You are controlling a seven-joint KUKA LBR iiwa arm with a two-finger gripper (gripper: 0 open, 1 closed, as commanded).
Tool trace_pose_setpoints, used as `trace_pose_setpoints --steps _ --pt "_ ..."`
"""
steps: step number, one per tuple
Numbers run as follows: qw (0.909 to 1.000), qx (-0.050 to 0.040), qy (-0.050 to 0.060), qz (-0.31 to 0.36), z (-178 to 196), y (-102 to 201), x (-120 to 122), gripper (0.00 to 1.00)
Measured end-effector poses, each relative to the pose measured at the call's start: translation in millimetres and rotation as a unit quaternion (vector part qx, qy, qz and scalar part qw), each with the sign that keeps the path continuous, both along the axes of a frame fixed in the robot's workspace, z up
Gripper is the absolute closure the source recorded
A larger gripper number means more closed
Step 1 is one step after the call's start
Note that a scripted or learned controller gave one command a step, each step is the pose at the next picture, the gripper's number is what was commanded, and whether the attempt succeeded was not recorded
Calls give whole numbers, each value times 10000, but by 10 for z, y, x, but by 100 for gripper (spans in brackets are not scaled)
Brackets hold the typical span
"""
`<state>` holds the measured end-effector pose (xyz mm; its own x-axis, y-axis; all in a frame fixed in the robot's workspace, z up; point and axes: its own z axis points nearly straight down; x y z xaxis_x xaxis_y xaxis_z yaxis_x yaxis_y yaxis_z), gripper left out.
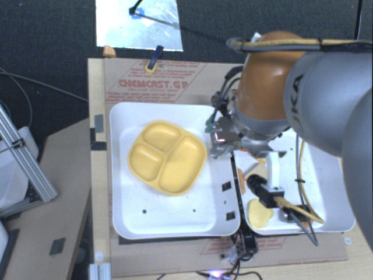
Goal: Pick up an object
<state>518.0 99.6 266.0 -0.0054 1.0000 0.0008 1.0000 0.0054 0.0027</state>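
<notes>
A yellow three-compartment plate [167, 156] lies tilted in the left white bin [134, 214]. In the right bin [332, 214] I see a pale yellow round piece [260, 213] near the front wall, a small orange piece [240, 182] against the divider, and a wooden-handled tool with dark tips [301, 213] at the front. My gripper [233, 149] hangs low over the divider between the bins, at the plate's right edge, under the bulky wrist with its orange band. The wrist hides most of the right bin's back half.
The bins rest on a cardboard sheet [154, 80]. A shiny foil sheet [139, 16] and a blue-and-yellow clip [154, 59] lie behind the bins. A metal frame [23, 156] stands at the left.
</notes>
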Motion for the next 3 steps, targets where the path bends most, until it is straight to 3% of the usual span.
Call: trace_pose_setpoints --steps 1,2,3 --pt "10000 1 34 11 -529 316 -223 100" --pt "10000 2 -37 -25 -1826 133 254 100" --pt "10000 25 -64 -11 -1670 161 261 100"
